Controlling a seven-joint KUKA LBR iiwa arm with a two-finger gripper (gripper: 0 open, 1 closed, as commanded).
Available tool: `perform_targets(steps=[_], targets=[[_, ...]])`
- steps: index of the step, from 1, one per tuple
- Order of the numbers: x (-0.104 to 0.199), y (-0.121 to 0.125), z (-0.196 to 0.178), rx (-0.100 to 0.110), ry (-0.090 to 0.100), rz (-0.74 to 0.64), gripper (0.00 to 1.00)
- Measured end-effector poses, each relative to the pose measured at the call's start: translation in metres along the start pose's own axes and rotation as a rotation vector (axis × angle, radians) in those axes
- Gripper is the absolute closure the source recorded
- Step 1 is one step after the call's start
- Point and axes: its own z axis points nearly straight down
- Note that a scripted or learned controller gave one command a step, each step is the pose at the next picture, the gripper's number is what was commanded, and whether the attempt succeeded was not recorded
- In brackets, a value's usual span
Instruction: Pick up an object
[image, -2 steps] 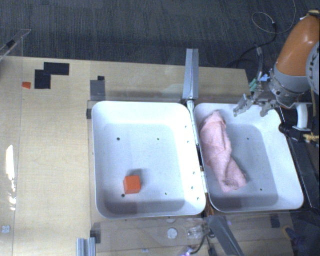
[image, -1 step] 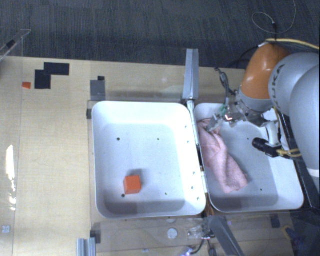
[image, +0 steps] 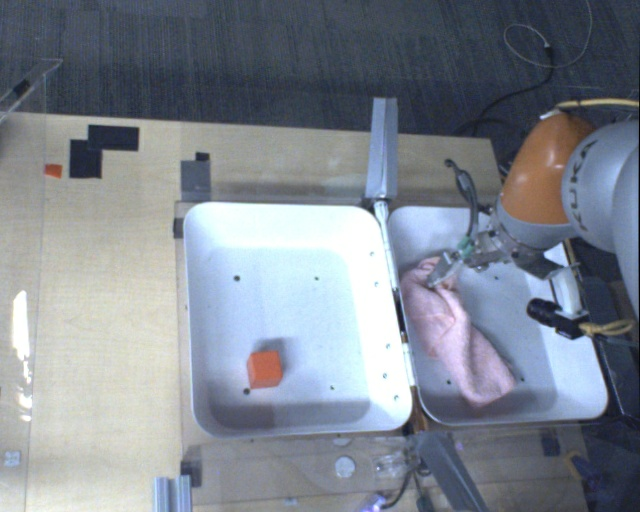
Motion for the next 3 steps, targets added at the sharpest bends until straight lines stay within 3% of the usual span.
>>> perform_targets(steps=[1,2,3], targets=[[0.022,0.009,0.0,-0.001,-0.002,-0.153,0.0],[0.031,-0.077,0.001,0.003,0.001,-0.252,0.0],[0.019,-0.055,0.002,0.002,0.002,-0.293,0.0]])
